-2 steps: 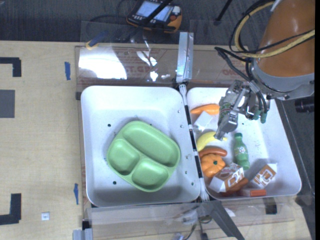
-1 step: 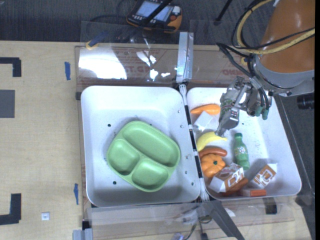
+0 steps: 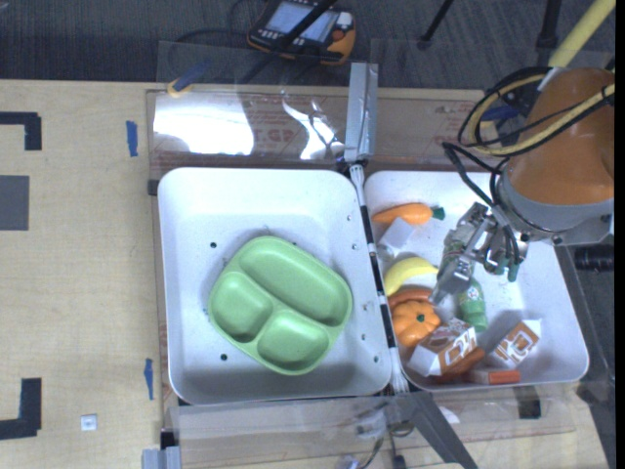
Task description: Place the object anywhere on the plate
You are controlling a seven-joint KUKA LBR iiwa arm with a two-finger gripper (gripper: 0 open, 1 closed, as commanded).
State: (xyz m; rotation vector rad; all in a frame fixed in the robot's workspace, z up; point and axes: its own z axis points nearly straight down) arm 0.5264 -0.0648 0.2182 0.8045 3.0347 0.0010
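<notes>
Green plate (image 3: pixel 280 304) in left bin, end effector (image 3: pixel 457 279) over toys, grip unclear

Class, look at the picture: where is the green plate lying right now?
The green plate lies in the left white bin, near its middle, across the divider from the right bin that holds the toy food.

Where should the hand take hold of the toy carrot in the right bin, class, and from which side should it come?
Grip the carrot across the middle of its orange body, coming straight down from above. It lies flat and lengthwise near the bin's far wall, green top pointing right, with its narrow sides exposed; a white carton sits close on its near side, so keep the fingers narrow.
</notes>
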